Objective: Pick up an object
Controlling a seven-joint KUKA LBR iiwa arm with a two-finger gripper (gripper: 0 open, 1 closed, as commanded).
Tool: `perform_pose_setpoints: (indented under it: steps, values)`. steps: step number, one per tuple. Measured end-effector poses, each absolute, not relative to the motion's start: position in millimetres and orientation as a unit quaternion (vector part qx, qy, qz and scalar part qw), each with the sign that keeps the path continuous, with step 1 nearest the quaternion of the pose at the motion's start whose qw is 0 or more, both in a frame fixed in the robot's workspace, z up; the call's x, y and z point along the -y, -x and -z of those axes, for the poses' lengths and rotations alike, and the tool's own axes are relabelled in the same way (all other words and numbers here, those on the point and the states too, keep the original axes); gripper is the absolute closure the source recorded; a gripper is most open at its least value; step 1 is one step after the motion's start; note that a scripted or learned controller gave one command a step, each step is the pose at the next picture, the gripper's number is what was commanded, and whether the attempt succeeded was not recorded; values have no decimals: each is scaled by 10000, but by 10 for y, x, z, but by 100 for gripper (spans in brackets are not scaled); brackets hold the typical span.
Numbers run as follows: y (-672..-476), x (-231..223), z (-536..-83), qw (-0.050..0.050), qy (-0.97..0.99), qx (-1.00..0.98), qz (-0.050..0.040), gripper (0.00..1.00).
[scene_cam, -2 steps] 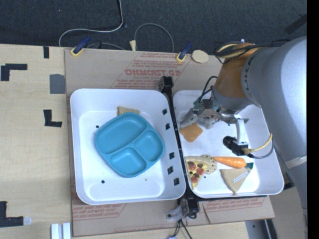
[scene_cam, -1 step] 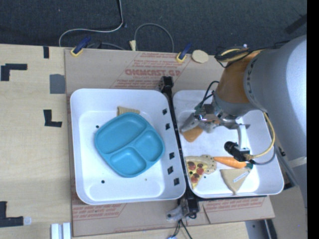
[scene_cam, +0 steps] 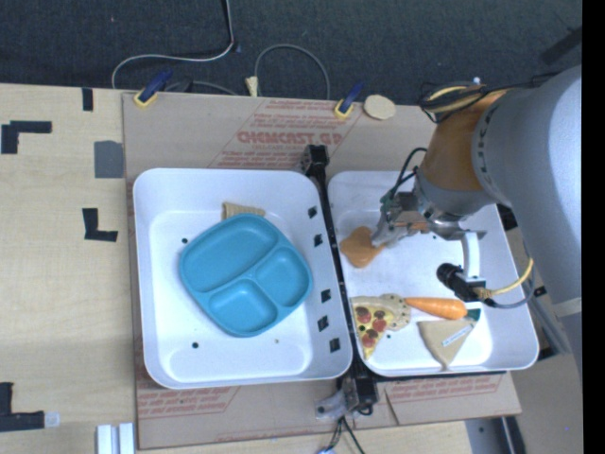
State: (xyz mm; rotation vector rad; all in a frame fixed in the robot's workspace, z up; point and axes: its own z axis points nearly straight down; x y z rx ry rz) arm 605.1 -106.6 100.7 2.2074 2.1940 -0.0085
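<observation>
**Non-task surroundings, bench top**

Cardboard sheet (scene_cam: 274, 135) is lying under both bins, red print showing along its far side. Blue clamps (scene_cam: 151, 88) and (scene_cam: 350, 96) are gripping its far edge. White cable (scene_cam: 225, 26) is trailing across dark carpet (scene_cam: 95, 17). Black tape marks (scene_cam: 28, 132) are sitting on the wooden bench (scene_cam: 57, 282).

Tan bun (scene_cam: 358, 248) flat in right bin's left side, pizza (scene_cam: 376, 318), carrot (scene_cam: 436, 305), wedge (scene_cam: 445, 339) along near edge
</observation>
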Motion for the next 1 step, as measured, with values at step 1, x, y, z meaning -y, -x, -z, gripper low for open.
perform_pose_setpoints:
  steps: [1]
  values:
    - [-6045, 988, -978, 70, -7072, -7070, 8, 0]
